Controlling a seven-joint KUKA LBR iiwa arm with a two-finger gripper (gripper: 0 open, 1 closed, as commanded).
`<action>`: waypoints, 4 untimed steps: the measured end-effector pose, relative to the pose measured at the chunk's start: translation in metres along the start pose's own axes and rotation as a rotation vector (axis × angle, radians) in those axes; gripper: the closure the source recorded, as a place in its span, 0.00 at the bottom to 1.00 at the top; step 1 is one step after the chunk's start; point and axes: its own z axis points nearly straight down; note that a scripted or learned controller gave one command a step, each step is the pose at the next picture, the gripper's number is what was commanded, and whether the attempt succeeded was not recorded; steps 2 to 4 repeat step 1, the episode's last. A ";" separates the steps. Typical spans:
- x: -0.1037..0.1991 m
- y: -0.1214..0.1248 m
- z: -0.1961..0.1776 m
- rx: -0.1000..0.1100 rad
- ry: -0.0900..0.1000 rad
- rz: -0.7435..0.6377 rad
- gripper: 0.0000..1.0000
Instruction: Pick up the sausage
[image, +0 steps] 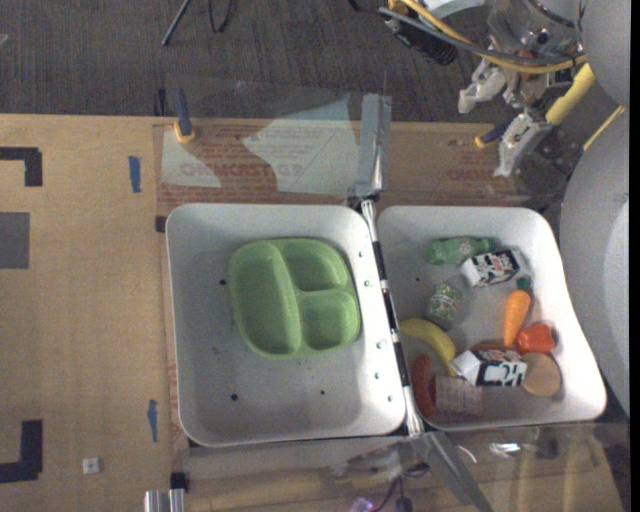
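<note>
Sausage: one, beside one banana and two cartons; fingers apart, holding nothing.

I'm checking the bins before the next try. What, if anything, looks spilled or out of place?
Nothing looks spilled. The toy food lies crowded in the right bin, and the sausage is wedged against its left wall, partly under the banana.
</note>
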 end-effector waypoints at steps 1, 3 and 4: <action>-0.004 -0.088 0.264 0.003 -0.007 -0.189 0.00; -0.004 -0.088 0.264 0.003 -0.007 -0.189 0.00; -0.004 -0.088 0.264 0.003 -0.007 -0.189 0.00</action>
